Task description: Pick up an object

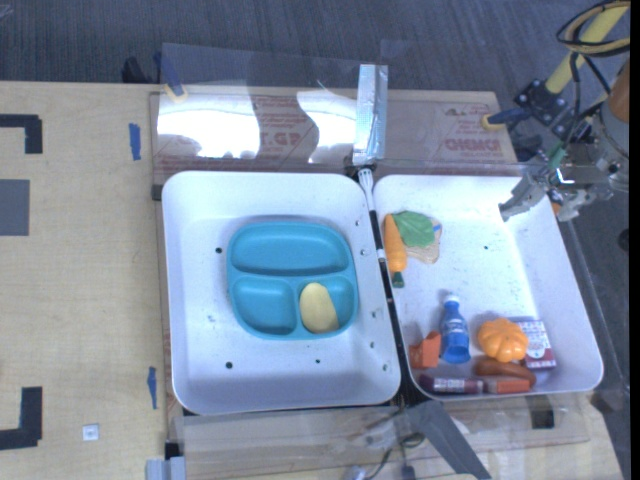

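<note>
So the gripper [522,200] is hanging over the far right corner of the right bin [480,238], up by the rim, with nothing between its fingers as far as I can see. Whether it's spread wide or pinched narrow I honestly can't tell, the tip is too small and blurry here.

What matters for the next move: everything grabbable in that bin lies to the left of the gripper and nearer the front edge. Closest candidate looks like the green and tan piece [420,234] against the bin's left wall, with an orange carrot-like thing [396,247] touching it on its left side, long axis running far-to-near along the divider. The rest is clustered in the near part of the bin: a small blue bottle [455,330] standing roughly upright, an orange pumpkin-shaped toy [502,339] just right of it, a small labelled packet [535,340] beside that, and a reddish sausage-like item [500,383] lying left-to-right along the near wall.

The left bin [190,298] holds a teal divided tray [285,263] with a yellow egg-like object [318,307] in its near right compartment, well apart from the gripper.

My guess is the pumpkin is the easiest grab: round, chunky, a bit of room around it.
</note>
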